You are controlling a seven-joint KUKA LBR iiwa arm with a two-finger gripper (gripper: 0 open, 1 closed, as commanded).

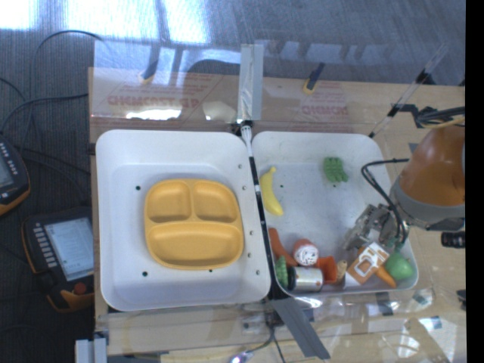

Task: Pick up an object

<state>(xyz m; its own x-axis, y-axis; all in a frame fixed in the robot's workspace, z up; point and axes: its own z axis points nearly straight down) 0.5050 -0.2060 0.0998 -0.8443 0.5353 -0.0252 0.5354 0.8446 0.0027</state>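
The right bin (302, 146) holds a yellow banana (269, 192), a green toy (335, 169), a red and white round thing (305, 253), a silver can (307, 279), an orange and white box (367, 264) and a green apple (401, 267). My gripper (372, 231) hangs low over the bin's near right corner, just above the orange and white box and left of the apple. The arm's orange band (435, 169) is above it at the right edge. I see nothing lifted off the bin floor.
A yellow divided plate (195, 223) lies in the left bin (113, 203). Orange carrot-like pieces (276, 243) lie near the can, along the divider between the bins. A clear wall stands behind both bins.
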